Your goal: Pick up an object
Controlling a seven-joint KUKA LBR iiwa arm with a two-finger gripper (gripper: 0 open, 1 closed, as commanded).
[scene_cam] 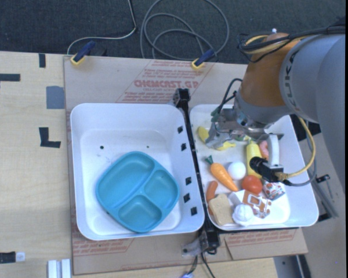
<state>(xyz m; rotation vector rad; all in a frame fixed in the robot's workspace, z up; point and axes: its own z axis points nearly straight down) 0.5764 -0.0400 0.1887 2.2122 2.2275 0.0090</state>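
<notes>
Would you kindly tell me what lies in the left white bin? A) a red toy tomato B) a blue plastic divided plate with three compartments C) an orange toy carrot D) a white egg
B: the blue plastic divided plate lies alone in the left white bin, towards its near side; the toy foods sit in the right white bin.

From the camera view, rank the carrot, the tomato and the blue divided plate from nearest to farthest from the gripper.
1. Carrot: in the right bin, just below the gripper.
2. Tomato: right bin, further down and toward the arm's side.
3. Blue divided plate: in the left bin, across the divider, clearly farthest.
</notes>
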